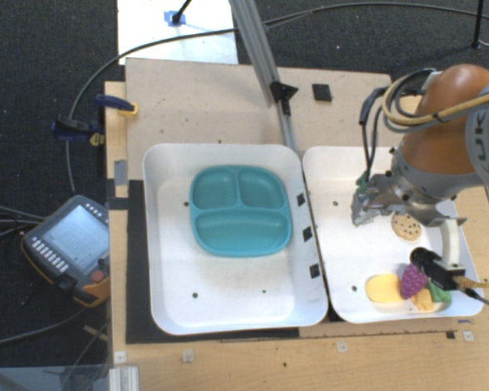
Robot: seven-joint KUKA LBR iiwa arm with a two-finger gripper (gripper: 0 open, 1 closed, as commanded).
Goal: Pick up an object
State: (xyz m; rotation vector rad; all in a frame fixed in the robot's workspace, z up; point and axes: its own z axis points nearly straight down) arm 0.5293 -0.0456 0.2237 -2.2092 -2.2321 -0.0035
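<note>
My gripper [363, 211] hangs low over the middle of the right bin [334, 177], near its left half, with the grey and orange arm behind it to the right. A round speckled cookie [407, 226] lies just right of the gripper. Toward the bin's front right corner lie a flat yellow piece [383, 288], a purple bunch of grapes [412, 281] and a small orange and green piece [429, 299], close together. I see nothing held in the gripper.
The left bin [171, 283] holds a teal divided plate [240, 212] in its back half. A grey pole [257, 39] slants across the board behind the bins. A teach pendant [69, 247] lies off the bench to the left.
</note>
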